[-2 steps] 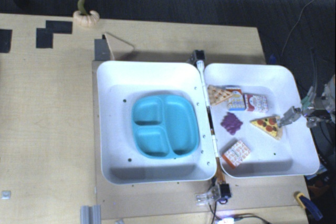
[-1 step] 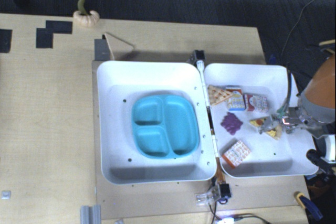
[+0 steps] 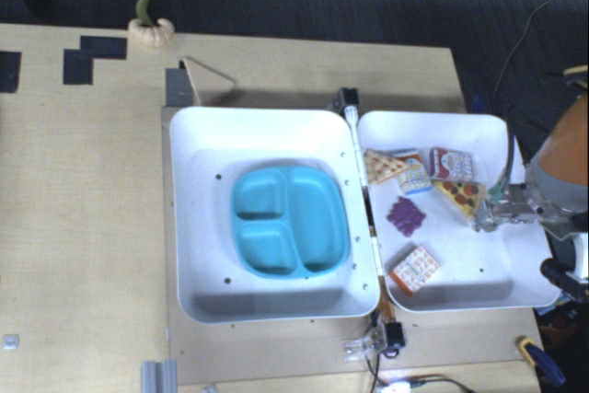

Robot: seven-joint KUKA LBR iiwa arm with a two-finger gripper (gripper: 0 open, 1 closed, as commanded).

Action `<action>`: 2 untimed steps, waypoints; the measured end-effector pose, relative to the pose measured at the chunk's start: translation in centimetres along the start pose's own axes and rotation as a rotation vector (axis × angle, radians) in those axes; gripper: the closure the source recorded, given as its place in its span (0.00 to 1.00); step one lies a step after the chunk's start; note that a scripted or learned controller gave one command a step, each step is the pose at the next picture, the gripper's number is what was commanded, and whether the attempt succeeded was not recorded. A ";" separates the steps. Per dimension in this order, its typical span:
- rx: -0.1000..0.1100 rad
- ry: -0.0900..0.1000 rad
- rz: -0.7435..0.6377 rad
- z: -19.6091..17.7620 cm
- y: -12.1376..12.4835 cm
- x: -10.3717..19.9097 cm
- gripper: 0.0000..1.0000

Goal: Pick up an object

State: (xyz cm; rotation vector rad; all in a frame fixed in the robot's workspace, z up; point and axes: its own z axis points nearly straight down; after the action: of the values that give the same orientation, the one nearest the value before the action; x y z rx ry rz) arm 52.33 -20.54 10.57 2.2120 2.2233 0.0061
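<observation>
Just beside the claw (image 3: 485, 218), on its left, the pizza slice toy (image 3: 457, 192) is lying in the right bin (image 3: 460, 292); the small carton (image 3: 452, 164) is sitting a little beyond it. I cannot tell how the claw is standing. The purple piece (image 3: 405, 215) and the checkered box (image 3: 414, 268) are lying further left, apart from the others. I am judging that aiming for an isolated item and descending straight is giving the best chance.
</observation>
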 end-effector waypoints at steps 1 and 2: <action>0.000 0.000 0.000 0.0 0.0 0.0 0.00; -0.003 -0.002 0.003 1.8 -3.4 4.2 0.00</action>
State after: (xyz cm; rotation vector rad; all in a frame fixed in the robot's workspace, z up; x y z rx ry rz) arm 48.92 -16.35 8.70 2.2127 2.2173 0.0066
